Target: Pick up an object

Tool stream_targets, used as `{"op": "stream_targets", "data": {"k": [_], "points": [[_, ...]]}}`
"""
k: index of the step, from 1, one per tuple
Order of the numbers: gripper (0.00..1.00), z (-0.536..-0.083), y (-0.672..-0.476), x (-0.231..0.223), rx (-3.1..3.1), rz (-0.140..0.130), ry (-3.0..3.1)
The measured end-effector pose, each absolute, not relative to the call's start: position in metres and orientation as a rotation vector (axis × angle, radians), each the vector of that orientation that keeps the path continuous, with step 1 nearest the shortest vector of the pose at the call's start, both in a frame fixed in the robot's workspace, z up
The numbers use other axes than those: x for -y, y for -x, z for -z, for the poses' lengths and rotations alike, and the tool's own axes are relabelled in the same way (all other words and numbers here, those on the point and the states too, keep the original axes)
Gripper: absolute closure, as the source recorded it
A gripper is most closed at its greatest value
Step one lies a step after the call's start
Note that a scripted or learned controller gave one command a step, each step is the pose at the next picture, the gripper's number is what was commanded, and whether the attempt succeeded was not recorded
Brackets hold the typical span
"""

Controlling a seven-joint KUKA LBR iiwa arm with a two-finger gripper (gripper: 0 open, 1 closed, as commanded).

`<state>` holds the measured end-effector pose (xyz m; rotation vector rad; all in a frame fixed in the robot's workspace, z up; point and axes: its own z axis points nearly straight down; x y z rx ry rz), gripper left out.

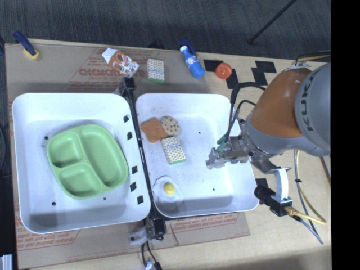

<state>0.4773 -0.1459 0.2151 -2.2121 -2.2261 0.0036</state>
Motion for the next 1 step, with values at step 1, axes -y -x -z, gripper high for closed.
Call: {"op": "stream_targets", "data": {"k": [1], "points": [[1.00,-0.2349,-0.4772,0.1230,2.228,0.001,2.215]]}}
